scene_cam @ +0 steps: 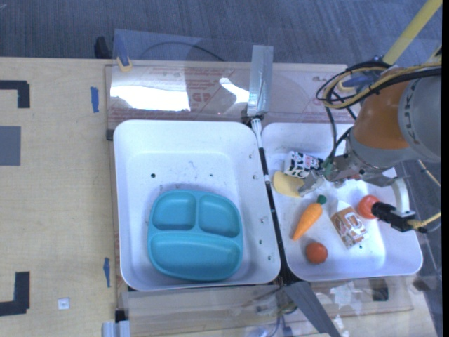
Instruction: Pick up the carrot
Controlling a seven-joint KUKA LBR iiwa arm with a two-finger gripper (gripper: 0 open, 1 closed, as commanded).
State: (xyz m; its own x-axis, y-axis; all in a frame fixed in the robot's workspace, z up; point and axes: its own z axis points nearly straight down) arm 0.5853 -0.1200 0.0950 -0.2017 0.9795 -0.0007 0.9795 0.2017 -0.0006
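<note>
The carrot lies tilted in the right bin; it looks light, stiff, smooth. Best gripped mid-body; the gripper hovers just beyond its leafy end, its opening impossible to judge.

The worktop is of light wood, with black marks near its left edge and bits of blue tape. On it two white bins stand side by side, touching: the left bin and the right bin. Behind them, at the far side, lies a clear plastic sheet.
</note>
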